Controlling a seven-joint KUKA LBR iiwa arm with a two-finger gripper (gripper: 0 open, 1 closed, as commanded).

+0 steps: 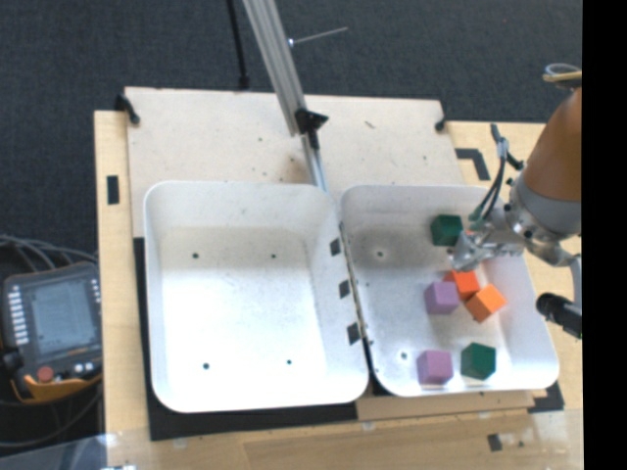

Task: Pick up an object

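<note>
**Inspector:** Start with the largest items.

**Assistant:** A wooden bench (245, 135) carries two shallow white bins side by side. The left bin (167, 292) shows bare floor with a few dark dots. The right bin (392, 262) holds all the blocks. An aluminium post (279, 57) rises at a slant from behind the bins, and a teach pendant (54, 326) sits off the bench at the far left.

**Inspector:** The arm?

**Assistant:** The grey arm with its orange band (558, 160) reaches in from the right. Its gripper (473, 253) hangs low over the right bin, between a dark green cube and a small orange cube. Whether anything is clamped in it — I cannot tell.

**Inspector:** The blocks, then.

**Assistant:** Six. The dark green cube (447, 229) lies nearest the back, just beside the gripper. The small orange cube (465, 282) sits directly below the gripper, touching a purple cube (441, 297) on its left and close to a larger orange block (486, 303) on its right. At the front wall — a second purple cube (434, 366) and a second green cube (478, 360), near each other.
</note>
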